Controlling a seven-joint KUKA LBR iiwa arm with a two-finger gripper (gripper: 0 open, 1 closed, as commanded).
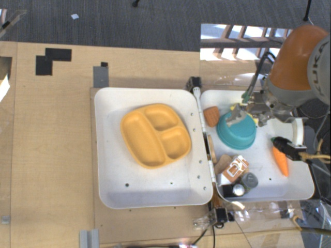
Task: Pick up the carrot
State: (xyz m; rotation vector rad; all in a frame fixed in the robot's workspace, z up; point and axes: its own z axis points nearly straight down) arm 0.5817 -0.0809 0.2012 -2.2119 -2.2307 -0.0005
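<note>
Far to the left of the gripper (239, 117) sits the left bin (103, 138). It holds a yellow plate (155, 135) with three sections, lying flat near the bin's middle, well apart from the gripper.

The right bin (269, 190) is where the gripper hangs. Just to the gripper's left, near the wall between the two bins, lies a brown lump (211, 115), close beside the bowl. Below and left of the gripper, at the bin's near left corner, several things are crowded together: a tan piece (223, 163), an orange and white box (237, 168) touching it, a dark can (238, 190) nearest the front rim, and a grey round cap (250, 180) just right of the box.

The gripper is over a teal bowl (239, 133), above its far rim. From this angle I cannot tell whether the gripper is released or clenched, and nothing can be seen caught in it. The arm (300, 61), grey with its orange band, rises up and to the right of the gripper.

The carrot (280, 160) lies on the bin floor to the right of the gripper and nearer the front. It is apart from the bowl, with its narrow end towards the front rim. The gripper is not touching it.
</note>
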